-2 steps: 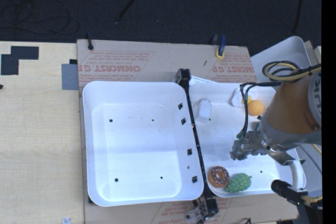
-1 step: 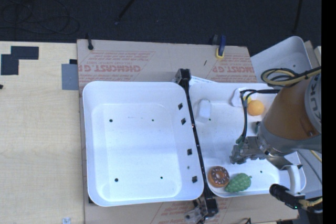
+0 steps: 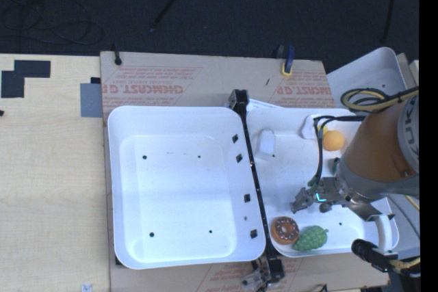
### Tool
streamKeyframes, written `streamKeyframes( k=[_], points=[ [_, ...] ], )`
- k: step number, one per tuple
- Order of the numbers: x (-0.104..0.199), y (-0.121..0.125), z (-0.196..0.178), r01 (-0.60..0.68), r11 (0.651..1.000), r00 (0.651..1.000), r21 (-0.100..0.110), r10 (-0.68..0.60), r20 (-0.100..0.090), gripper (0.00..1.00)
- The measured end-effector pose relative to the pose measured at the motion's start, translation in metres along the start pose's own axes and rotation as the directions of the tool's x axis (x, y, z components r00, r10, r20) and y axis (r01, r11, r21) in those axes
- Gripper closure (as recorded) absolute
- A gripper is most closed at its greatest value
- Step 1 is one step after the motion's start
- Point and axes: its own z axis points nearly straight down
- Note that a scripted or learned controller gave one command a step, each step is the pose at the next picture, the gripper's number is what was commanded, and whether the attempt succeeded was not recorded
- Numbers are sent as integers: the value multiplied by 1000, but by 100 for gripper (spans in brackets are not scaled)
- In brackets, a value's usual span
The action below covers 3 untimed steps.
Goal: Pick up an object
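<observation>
The arm reaches in from the right, its hand (image 3: 303,202) low over the right bin (image 3: 287,167), finger state indiscernible, just above the doughnut (image 3: 285,230) and green object (image 3: 311,238).

Light falls evenly from above, bright on the two white bins (image 3: 178,181) and on the pale tabletop (image 3: 48,174), while the floor beyond them stays nearly black. The bin walls wash out to flat white with little detail (the left one most of all). Shadows are soft and short: a faint one lies just under the jaws, and thin ones run along the dark divider (image 3: 248,174) to their left. The picture is slightly soft and grainy throughout, and the orange ball (image 3: 333,140) above the jaws has blurred edges.
</observation>
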Motion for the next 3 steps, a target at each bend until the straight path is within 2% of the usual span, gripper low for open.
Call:
streamKeyframes(
  k=[1,2,3],
  points=[
    [133,1,-58,17,1000,1000,-6,-17,-4,0],
    [152,72,-55,7,1000,1000,-5,-7,1,0],
    [112,-4,-55,-1,1000,1000,6,1,1,0]
  ],
)
